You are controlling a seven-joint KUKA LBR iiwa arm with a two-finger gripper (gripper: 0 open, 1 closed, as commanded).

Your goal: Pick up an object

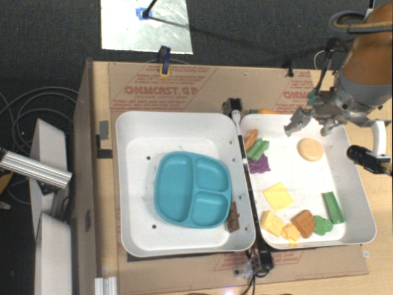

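The round tan piece (311, 149) sits just under your released claw (313, 123); its smooth surface may slip out.

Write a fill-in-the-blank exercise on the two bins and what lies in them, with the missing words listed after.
1. The blue divided plate lies in the ____ bin.
2. The claw hangs over the ____ bin, near the round tan piece.
3. The plate has ____ compartments.
4. The purple piece lies right beside the wall between the bins, just below a ____ piece.

Missing words: left; right; three; green
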